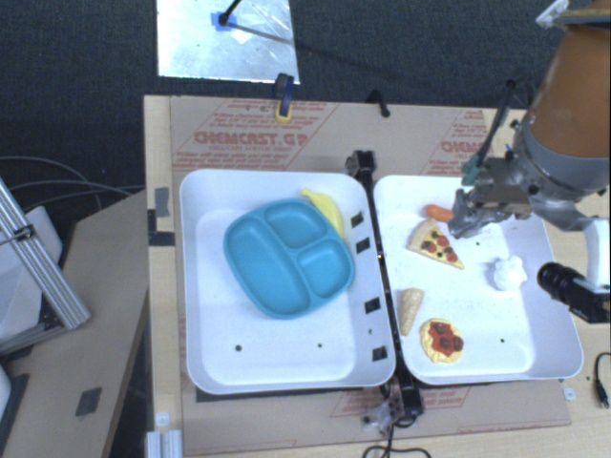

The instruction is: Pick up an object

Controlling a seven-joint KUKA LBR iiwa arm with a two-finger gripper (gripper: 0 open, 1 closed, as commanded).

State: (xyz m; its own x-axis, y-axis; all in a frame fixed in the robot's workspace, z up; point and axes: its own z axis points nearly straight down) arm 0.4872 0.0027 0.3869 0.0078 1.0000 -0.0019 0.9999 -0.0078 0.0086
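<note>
Gripper (465, 219) just beside pizza slice (436, 244) and orange piece (439, 212); jaw state impossible to tell. "CHEMCAST GP" printed on cardboard (250, 136) beyond.

Tan counter (115, 256) under a slanted view, topped by a brown cardboard sheet (258, 132) printed with red lettering. Directly on that sheet, two shallow white bins side by side, touching along a black hinged seam: left bin (205, 351) and right bin (544, 346). At the sheet's far edge, a small yellow-and-blue clip (284, 98) and, further right, a short black piece (380, 105). At the near edge, a tangle of wires (391, 418) just below the seam. Beyond the counter, dark carpeted floor (76, 65) bearing a shiny silver square sheet (224, 27).
</note>
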